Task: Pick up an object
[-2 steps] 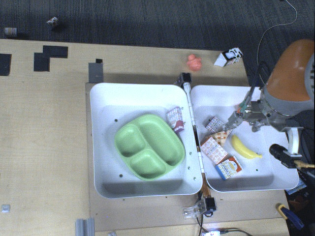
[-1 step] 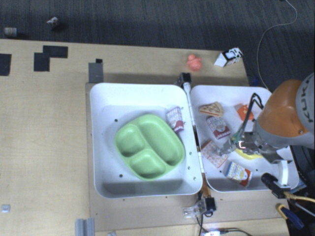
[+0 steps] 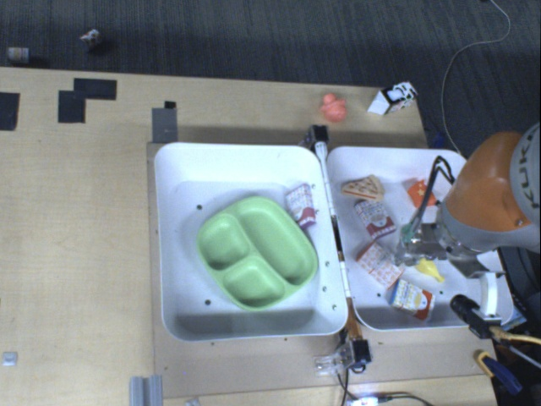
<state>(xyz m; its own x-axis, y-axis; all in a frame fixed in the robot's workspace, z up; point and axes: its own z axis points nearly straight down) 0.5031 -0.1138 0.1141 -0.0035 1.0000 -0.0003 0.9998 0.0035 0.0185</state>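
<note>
Tan bench (image 3: 76, 227) below dark floor; green divided plate (image 3: 256, 250) in left bin (image 3: 169, 252); gripper (image 3: 412, 248), grip state unclear, low over crowded right bin (image 3: 342, 163).

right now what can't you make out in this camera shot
- Gripper, camera view: the grey wrist and orange band cover it; fingertips too small to read.
- Yellow item in the right bin: partly under the arm, so its kind is unclear.
- Packet labels, such as the small packet beside the green divided plate: print too small.
</note>
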